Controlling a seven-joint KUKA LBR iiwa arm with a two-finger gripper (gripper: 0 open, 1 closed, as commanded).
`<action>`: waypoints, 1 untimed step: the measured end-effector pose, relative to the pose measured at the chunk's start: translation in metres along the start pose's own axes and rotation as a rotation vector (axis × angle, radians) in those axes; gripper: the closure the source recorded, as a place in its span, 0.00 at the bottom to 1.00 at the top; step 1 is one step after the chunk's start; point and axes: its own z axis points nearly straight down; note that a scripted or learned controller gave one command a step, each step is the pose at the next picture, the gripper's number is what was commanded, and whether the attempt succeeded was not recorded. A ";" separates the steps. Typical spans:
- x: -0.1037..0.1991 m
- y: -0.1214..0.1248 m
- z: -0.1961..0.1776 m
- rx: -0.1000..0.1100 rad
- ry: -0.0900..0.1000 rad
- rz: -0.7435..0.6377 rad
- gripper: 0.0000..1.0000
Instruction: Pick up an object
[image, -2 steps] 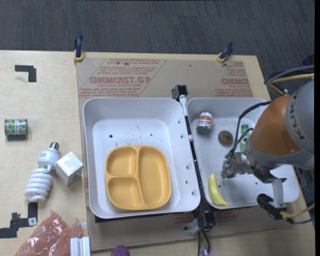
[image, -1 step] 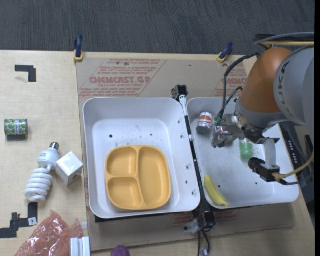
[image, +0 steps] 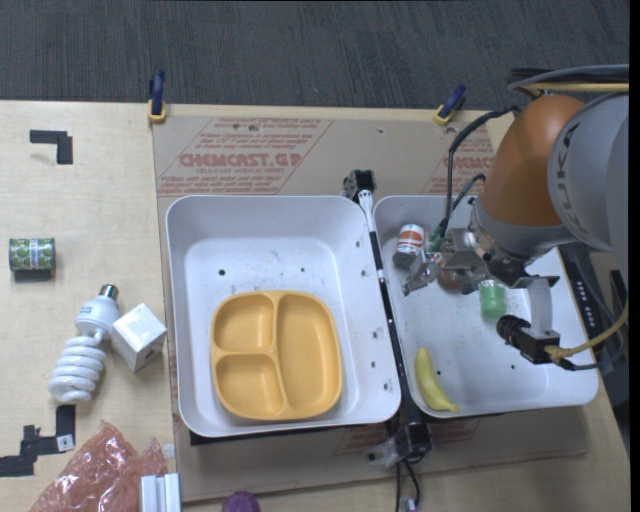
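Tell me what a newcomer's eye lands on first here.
Probably the yellow divided plate, lying flat in the left bin. Next, the arm's orange band at upper right, over the right bin, where the gripper sits by a small orange-and-white container, with a banana near the front wall. Outside the bins, a spiral light bulb lies on the bench at left.
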 end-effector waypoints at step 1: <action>-0.077 0.028 0.071 0.001 0.000 0.001 0.00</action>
